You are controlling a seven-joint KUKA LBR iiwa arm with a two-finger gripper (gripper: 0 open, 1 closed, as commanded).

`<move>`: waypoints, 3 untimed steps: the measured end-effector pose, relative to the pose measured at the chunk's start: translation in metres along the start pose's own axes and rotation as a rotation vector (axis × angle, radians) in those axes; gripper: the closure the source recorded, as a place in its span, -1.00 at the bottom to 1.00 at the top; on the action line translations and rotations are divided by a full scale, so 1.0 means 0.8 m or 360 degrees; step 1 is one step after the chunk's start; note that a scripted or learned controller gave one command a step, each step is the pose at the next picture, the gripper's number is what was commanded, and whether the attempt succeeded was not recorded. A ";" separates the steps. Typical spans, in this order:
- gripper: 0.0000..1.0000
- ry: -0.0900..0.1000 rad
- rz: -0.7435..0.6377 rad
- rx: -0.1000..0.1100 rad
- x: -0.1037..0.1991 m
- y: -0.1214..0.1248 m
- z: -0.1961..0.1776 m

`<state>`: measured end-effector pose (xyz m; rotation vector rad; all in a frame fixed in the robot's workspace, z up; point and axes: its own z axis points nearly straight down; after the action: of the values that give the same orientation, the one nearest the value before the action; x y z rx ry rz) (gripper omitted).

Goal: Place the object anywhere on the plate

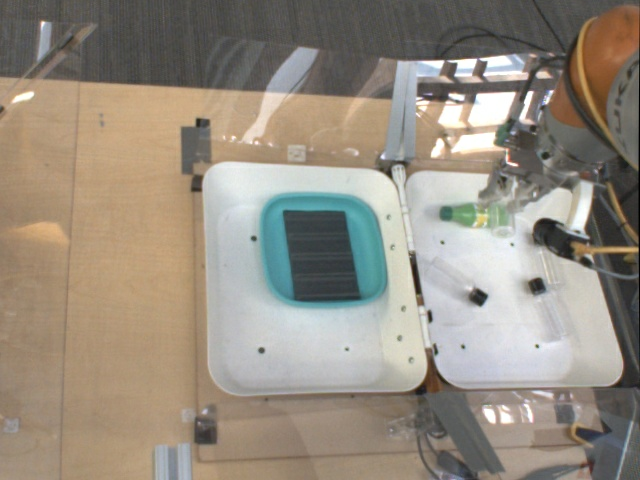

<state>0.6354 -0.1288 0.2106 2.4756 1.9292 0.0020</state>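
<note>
Two white bins side by side on the wooden bench. Left bin [300, 358] holds a teal plate [275, 258] with a dark ribbed rectangular mat [322, 255] lying on its middle. Right bin [500, 353] holds the object, a small green bottle [468, 214] on its side near the bin's upper left area, cap end pointing toward the left bin. Well apart from the plate, divider between them. Gripper [503, 206] is down at the bottle's right end, fingers seem to straddle it, but clear plastic and glare blur the tips, so cannot tell whether they're apart or closed on it. Arm's orange band [605, 48] at top right. Also in right bin: two small black pieces [478, 296] [537, 286], and two clear tubes [448, 272] [552, 303].
</note>
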 end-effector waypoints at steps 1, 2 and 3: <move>1.00 0.0003 -0.0296 0.0000 0.048 -0.073 0.032; 1.00 0.0005 -0.0408 -0.0001 0.142 -0.111 0.032; -1.00 0.0004 -0.0406 -0.0002 0.141 -0.111 0.031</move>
<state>0.5770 0.0022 0.1850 2.2107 2.2286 0.0058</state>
